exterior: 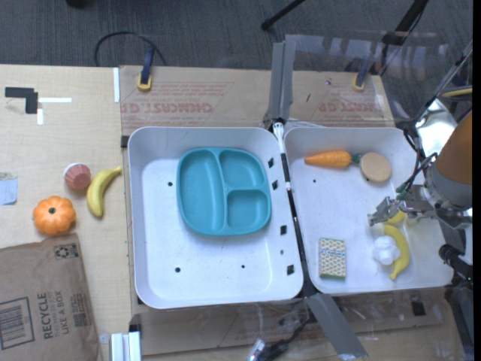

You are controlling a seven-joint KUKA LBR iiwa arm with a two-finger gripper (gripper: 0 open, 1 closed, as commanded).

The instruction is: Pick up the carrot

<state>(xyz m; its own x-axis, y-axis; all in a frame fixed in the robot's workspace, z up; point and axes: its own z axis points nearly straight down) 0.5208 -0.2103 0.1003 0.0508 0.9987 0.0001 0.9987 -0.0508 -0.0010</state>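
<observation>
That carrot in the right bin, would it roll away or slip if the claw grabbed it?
The carrot looks smooth and tapered, so the gripper might well slip toward the thin end. Its rounded body, lying flat, could probably roll if nudged sideways. It looks like a stiff toy, likely light.

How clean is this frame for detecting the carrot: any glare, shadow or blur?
Camera view: even lighting, soft shadows; the carrot is sharp and unshadowed in the right bin; bright glare on the arm's metal at right; the gripper looks slightly soft.
</observation>
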